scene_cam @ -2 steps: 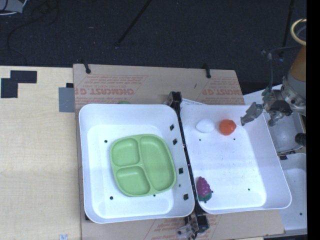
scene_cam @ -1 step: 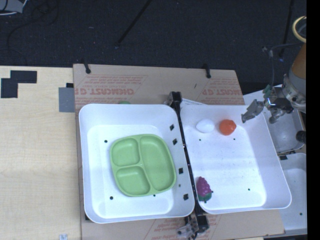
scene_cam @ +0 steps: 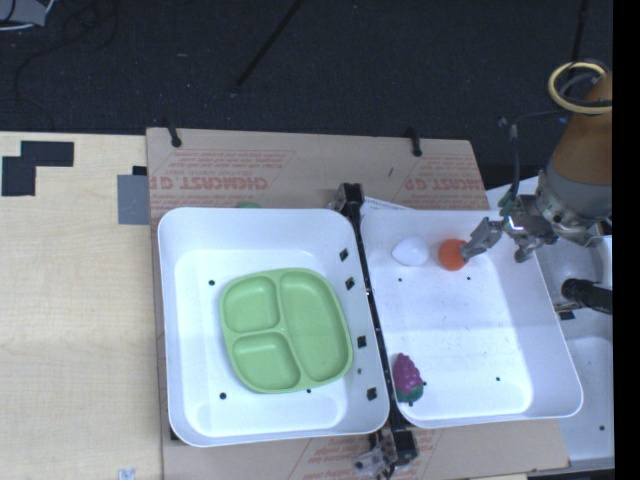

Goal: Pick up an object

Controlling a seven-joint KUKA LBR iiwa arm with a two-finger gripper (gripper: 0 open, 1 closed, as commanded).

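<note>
Scanning from the far side over to the gripper (scene_cam: 493, 236), we start at the left bin (scene_cam: 190, 268), well away from the arm, which holds a green divided plate (scene_cam: 285, 328) lying flat with three compartments and nothing in them that we can see. Not an easy grab from up there anyway.

Moving across the divider into the right bin (scene_cam: 520, 368), there's a purple and green thing (scene_cam: 407, 378), maybe toy grapes, tucked in the near corner against the divider wall, a good way from the gripper and toward the front of the bench. Closer in we get a small white object (scene_cam: 410, 252), then an orange ball (scene_cam: 452, 255) just beside it. The ball sits right next to the finger we can make out, practically touching it from where we're looking.

As for the gripper itself, we honestly can't tell how it stands. It's angled over the bin's far right corner and the view doesn't settle it. Nothing appears to be between the fingers.

What worries us: the ball is round and looks like it would roll if a finger clips its side instead of straddling it. A nudge would push it into the white object and shift both. And the tip is close to the bin's rim, so a low approach could catch the wall.
</note>
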